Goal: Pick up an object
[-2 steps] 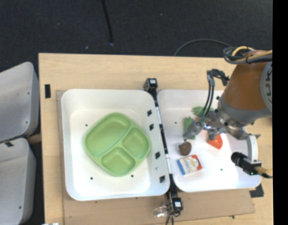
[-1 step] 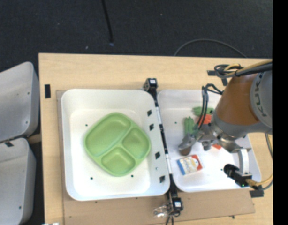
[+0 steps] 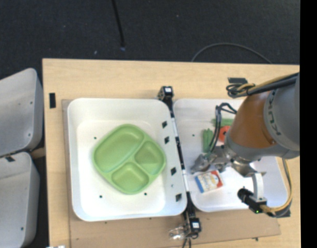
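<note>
The green three-compartment plate (image 3: pixel 129 159) lies in the left bin (image 3: pixel 76 190). Right of the plate, in the right bin (image 3: pixel 192 118), the gripper (image 3: pixel 202 163) is lowered just above a small red, white and blue packet (image 3: pixel 208 181) (green items (image 3: pixel 208 137) lie farther back).

L bin (image 3: pixel 76 138): green divided plate (image 3: pixel 129 158) | bench (image 3: pixel 122 79): maybe black cable (image 3: pixel 220 48)

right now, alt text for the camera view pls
A grey and orange robot arm reaches into the right white bin, its gripper low above a small card packet. The left bin holds a green divided plate.
</note>
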### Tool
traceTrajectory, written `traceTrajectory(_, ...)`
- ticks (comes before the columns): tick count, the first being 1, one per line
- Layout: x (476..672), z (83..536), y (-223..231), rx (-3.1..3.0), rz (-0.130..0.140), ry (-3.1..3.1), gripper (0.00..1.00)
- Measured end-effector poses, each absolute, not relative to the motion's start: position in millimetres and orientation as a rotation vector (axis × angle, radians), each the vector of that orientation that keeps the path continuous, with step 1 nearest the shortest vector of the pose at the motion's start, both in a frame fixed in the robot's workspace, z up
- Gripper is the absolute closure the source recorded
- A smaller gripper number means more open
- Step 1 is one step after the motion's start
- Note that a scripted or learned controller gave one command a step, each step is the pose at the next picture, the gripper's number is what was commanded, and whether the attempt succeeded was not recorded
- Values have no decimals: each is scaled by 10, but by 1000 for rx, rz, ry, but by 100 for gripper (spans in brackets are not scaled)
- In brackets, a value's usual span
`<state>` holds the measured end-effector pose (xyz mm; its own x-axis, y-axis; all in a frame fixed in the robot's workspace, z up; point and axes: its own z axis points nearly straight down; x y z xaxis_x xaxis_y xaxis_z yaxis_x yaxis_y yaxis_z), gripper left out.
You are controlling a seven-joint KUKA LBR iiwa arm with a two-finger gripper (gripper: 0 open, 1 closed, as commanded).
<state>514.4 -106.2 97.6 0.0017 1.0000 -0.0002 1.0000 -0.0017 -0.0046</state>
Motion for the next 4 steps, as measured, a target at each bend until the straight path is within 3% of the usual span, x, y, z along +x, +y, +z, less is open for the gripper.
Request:
traceTrajectory(1, 5163, 1113, -1073, -2234, -2, -2212, 100)
traceTrajectory(3, 5165, 2179, -997, -2222, -5, -2229, 100)
traceTrajectory(4, 5327, 2142, -492, -2213, -3, -2230, 100)
